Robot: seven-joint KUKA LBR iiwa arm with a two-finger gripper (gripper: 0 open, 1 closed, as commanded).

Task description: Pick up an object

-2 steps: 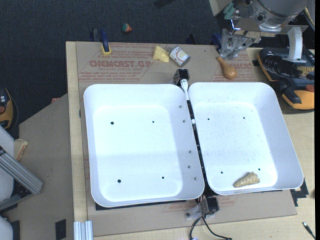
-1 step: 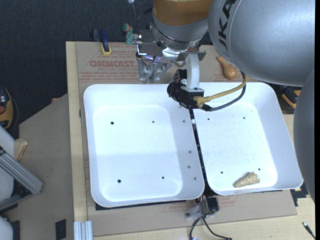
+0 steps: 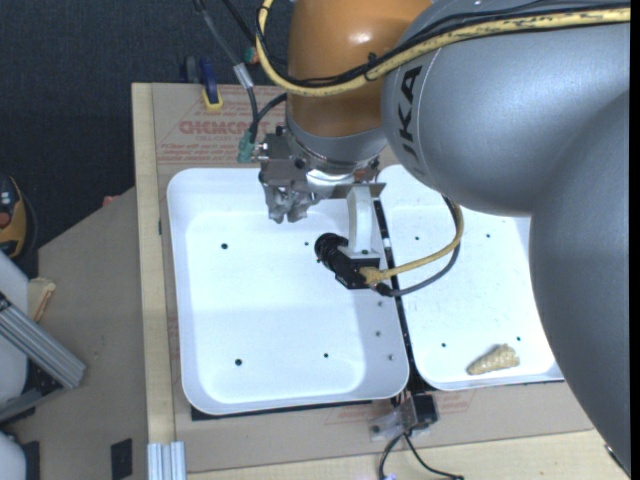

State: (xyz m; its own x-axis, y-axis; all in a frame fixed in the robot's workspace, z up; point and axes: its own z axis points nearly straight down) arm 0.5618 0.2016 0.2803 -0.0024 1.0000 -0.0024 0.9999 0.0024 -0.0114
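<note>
A small tan, cone-shaped object (image 3: 493, 359) lies near the front edge of the right bin (image 3: 480, 268). My gripper (image 3: 290, 206) hangs below the orange wrist band, over the back part of the left bin (image 3: 260, 308), close to its far rim. It is well to the left of the tan object and far from it. Nothing shows in the gripper. A black fitting with a yellow cable (image 3: 342, 261) hangs from the arm over the divide between the bins.
The big grey arm covers the upper right of the view and much of the right bin. A cardboard sheet (image 3: 200, 123) lies behind the bins. Cables and a small black box (image 3: 420, 408) sit at the bench's front edge.
</note>
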